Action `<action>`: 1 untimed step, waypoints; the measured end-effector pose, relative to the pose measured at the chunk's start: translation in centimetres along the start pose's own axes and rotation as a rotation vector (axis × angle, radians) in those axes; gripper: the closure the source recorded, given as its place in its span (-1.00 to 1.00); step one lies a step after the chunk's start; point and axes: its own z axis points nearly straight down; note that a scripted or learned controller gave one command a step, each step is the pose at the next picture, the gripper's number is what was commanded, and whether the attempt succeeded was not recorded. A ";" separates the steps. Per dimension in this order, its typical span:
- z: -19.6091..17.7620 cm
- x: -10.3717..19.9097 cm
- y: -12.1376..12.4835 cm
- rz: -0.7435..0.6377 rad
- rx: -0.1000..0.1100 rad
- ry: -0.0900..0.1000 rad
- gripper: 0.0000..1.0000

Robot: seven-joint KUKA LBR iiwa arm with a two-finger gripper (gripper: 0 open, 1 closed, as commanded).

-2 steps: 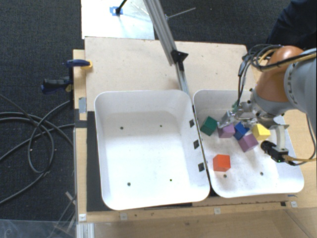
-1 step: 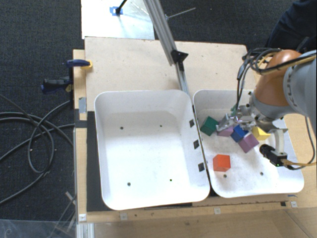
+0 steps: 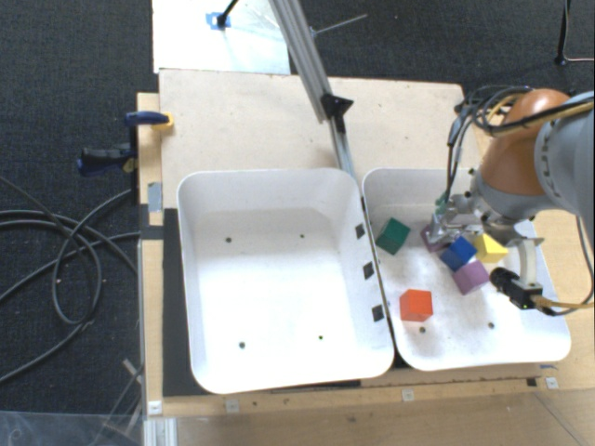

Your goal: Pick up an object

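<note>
The right bin (image 3: 521,347) holds several small blocks. A green block (image 3: 392,235) lies near its left wall, and an orange block (image 3: 416,305) sits further forward. A blue block (image 3: 457,253), a purple block (image 3: 470,276) and a yellow block (image 3: 490,246) crowd together at the middle right. My gripper (image 3: 444,227) hangs low over this cluster, just left of the blue block. A dull mauve piece (image 3: 432,241) shows right beneath it. The arm's wrist (image 3: 516,161) covers the bin's far right part.
The left bin (image 3: 200,203) stands beside the right one, and their walls meet at a ridge (image 3: 370,268) with black markers. A slanted metal pole (image 3: 307,49) crosses above the far edge. Cables (image 3: 65,249) lie on the floor at left.
</note>
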 end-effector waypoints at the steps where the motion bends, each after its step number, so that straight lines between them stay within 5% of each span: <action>1: -0.1 0.1 0.1 -0.001 -0.004 0.000 -1.00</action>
